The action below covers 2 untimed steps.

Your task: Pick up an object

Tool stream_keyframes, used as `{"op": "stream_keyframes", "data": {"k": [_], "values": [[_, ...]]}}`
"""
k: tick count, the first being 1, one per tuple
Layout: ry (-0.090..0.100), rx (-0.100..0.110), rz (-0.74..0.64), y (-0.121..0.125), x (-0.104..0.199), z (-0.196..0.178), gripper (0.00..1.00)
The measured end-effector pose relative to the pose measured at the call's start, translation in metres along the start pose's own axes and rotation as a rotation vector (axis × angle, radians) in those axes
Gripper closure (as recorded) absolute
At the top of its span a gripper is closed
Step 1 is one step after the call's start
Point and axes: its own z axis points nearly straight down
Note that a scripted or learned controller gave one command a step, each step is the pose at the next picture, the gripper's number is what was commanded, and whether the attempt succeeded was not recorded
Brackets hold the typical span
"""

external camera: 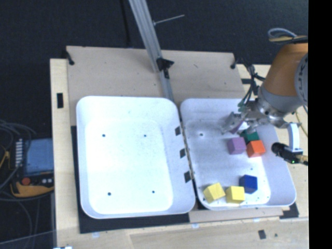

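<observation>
a: where is your gripper?

b: my gripper hangs low over the right bin, in its upper part, reaching in from the right. my arm is above it, orange band showing.

a: open or closed?

b: i cannot tell. the fingers blur into grey against the white floor, and i see nothing between them.

a: what is there to pick up?

b: six small blocks, all in the right bin. the purple block lies just below my gripper. beside it on the right is the orange block, and the green block sits right above the orange one, touching or nearly so.

a: and the rest?

b: along the near edge: two yellow blocks close together, the second one to its right, and a blue block just beside that, slightly higher.

a: the other bin?

b: the left bin sits beside the right one on the table, their edges touching. a metal rail slants down from the top toward the seam between them.
</observation>
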Motion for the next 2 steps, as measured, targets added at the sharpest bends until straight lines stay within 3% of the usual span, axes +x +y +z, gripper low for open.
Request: {"op": "stream_keyframes", "data": {"k": [1, 2], "values": [[0.000, 0.001, 0.001, 0.000, -0.004, 0.062, 0.00], [-0.004, -0.008, 0.003, 0.001, -0.006, 0.076, 0.00]]}}
